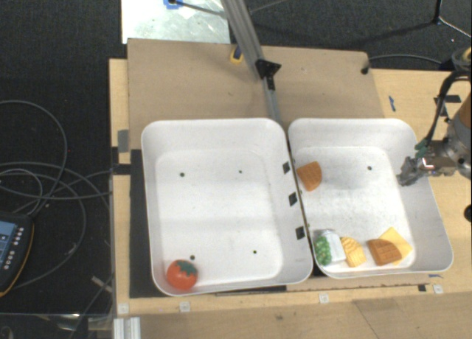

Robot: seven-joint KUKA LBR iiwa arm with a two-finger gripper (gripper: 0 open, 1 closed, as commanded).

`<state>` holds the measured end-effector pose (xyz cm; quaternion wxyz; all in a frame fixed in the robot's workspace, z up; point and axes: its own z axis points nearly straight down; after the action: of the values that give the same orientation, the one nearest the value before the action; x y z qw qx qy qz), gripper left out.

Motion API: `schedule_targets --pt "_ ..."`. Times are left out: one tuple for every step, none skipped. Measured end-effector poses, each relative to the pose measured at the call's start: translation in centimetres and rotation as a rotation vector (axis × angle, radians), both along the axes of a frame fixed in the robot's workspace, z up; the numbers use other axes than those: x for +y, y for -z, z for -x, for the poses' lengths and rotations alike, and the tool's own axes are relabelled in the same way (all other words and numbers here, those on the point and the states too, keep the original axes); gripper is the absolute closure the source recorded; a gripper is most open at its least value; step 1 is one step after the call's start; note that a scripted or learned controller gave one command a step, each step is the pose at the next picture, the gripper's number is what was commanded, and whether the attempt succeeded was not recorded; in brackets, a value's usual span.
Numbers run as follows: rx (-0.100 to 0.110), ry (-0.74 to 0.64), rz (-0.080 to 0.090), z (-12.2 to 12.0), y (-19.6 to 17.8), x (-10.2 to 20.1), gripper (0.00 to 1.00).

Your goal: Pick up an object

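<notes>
The gripper (410,172), whose state I cannot tell, hovers over the right bin's (413,138) right rim, well apart from the orange toy (310,176).

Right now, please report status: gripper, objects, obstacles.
Gripper at right bin right rim, nothing held. Nearest: orange waffle piece. Nothing in the way.

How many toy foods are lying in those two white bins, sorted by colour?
Red: 1, the round red toy tomato in the left bin.
Orange: 2, the orange bun-shaped piece and the orange waffle-like piece.
Yellow: 2, the yellow wedge and the yellow chunk.
Green and white: 1, the green-and-white piece.
Total: 6.
</notes>
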<state>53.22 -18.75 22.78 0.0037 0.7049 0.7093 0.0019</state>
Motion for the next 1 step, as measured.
schedule_targets --pt "0.008 0.003 -0.002 -0.06 2.55 0.0 1.0"
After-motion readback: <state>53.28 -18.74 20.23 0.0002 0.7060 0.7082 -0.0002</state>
